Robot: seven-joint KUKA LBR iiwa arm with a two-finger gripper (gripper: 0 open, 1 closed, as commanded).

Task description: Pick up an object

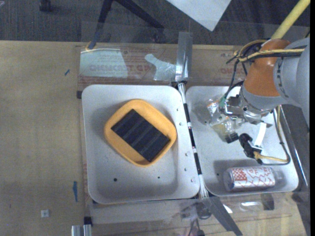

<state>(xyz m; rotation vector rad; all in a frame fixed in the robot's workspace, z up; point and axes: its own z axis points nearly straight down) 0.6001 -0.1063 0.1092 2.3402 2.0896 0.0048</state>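
A yellow-orange rounded block with a black ribbed top (140, 132) lies in the middle of the left bin (98, 181). On its side along the front wall of the right bin (206, 171) rests a silver cylinder with a red and white pattern (250, 177). My gripper (220, 117) hangs low over the upper middle of the right bin, behind the cylinder and apart from it. I see nothing held in it. The orange band of the arm (261, 77) is just above and to the right.
A black cable end and a yellow cable (256, 154) trail from the wrist over the right bin, between gripper and cylinder. A raised divider (192, 141) separates the bins. A metal bracket (183, 58) and clear plastic sheet lie behind the bins.
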